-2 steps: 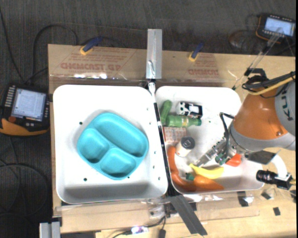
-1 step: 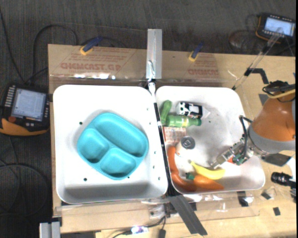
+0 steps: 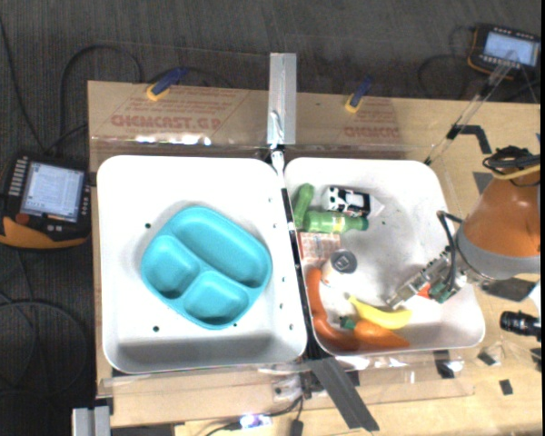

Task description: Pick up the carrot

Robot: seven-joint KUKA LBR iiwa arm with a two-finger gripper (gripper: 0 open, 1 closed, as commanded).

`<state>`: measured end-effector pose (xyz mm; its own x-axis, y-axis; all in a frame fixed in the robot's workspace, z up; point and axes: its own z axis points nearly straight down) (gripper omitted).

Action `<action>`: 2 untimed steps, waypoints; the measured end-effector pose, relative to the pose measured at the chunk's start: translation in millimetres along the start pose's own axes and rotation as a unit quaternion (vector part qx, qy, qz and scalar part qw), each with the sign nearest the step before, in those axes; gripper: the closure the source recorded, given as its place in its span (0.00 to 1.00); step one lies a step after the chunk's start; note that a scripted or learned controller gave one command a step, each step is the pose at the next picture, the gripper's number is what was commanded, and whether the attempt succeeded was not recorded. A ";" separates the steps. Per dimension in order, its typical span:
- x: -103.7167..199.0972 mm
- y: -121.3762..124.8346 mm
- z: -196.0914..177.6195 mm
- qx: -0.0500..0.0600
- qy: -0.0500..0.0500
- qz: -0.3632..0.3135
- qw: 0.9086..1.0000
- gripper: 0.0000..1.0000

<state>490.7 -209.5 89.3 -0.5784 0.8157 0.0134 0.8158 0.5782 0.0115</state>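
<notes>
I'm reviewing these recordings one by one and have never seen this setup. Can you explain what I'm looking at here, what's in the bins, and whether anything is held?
This is one fixed camera looking down at a slant on a bench with two white bins. The grey and orange shape at the right is a robot arm; its gripper reaches into the right bin. I cannot tell whether it is open or shut, and nothing is visibly held.

The left bin holds a blue divided plate. The right bin holds a jumble along its left and near sides: the carrot, orange, at the near left corner, a banana lying on it, a green bottle and a few smaller items that I cannot identify.

The carrot lies in the bin, not yet picked up.
</notes>
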 end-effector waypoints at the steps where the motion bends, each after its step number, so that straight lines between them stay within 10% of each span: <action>1: 15.7 6.1 -0.4 0.002 -0.011 0.160 0.987 1.00; 2: 1.5 1.8 0.0 -0.001 0.002 0.073 0.997 1.00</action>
<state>491.4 -207.2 89.3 -0.4527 0.8915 0.0192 0.8917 0.4526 0.0116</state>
